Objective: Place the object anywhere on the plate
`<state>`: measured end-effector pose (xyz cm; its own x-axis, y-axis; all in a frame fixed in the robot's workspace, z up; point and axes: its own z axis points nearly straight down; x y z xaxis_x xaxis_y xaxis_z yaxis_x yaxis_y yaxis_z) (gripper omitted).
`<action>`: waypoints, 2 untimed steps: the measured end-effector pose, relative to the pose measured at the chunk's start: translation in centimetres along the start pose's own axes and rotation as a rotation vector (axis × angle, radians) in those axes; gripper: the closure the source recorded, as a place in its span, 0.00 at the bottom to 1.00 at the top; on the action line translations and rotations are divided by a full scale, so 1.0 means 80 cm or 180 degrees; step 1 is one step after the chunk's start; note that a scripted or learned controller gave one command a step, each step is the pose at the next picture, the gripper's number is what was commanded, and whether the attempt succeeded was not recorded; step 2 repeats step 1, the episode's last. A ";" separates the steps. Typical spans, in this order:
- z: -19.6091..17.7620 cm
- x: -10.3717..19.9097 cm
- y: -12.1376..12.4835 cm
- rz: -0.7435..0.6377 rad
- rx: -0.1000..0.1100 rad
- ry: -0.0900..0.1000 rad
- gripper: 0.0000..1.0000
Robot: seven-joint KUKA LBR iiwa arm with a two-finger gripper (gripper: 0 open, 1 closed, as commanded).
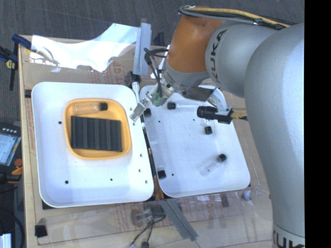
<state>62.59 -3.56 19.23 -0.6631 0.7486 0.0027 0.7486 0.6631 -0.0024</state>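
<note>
A clear vial (pixel 212 164) with a black cap lies in the right bin (pixel 181 174), well apart from the yellow plate (pixel 75 110) in the left bin (pixel 51 180). The arm (pixel 248 61) leans in from the right, its gripper (pixel 138 109) low over the seam between the bins; whether it is open cannot be told.

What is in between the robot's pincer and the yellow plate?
In the camera view, just bare white floor of the left bin lies between the pincer and the yellow plate. The plate carries a small vial.
</note>
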 end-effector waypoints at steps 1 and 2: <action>-0.001 0.034 0.046 -0.0129 -0.0016 -0.0010 0.00; -0.001 0.034 0.046 -0.0129 -0.0016 -0.0010 0.00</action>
